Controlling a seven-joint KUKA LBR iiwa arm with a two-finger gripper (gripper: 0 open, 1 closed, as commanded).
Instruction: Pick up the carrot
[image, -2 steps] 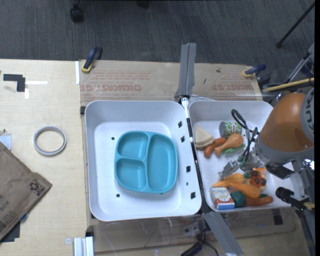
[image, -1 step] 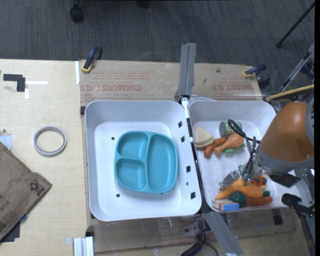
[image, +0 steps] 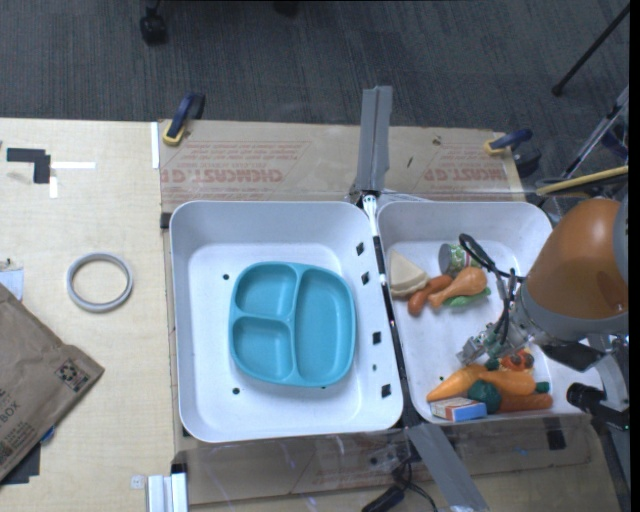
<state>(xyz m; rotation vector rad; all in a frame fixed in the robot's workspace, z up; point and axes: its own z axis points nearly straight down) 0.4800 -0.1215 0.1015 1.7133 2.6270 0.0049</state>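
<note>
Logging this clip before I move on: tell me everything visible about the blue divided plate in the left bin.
The blue divided plate is a turquoise, rounded-rectangle tray that looks like smooth plastic. Raised ridges split it into three compartments: one long one on its right side and two smaller ones stacked on its left, all bare. It lies flat and right side up, turned slightly, near the middle of the left bin. It touches only the bin floor.

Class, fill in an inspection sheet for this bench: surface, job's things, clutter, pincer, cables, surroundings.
Surface: two white bins, left bin, right bin.
Job's things: carrot in right bin, near front.
Clutter: blue divided plate in left bin; toy drumstick, bread slice, small box in right bin.
Pincer: pincer low above the carrot pile; finger state unclear.
Cables: nothing seen.
Surroundings: tape roll, cardboard box on left.
</note>
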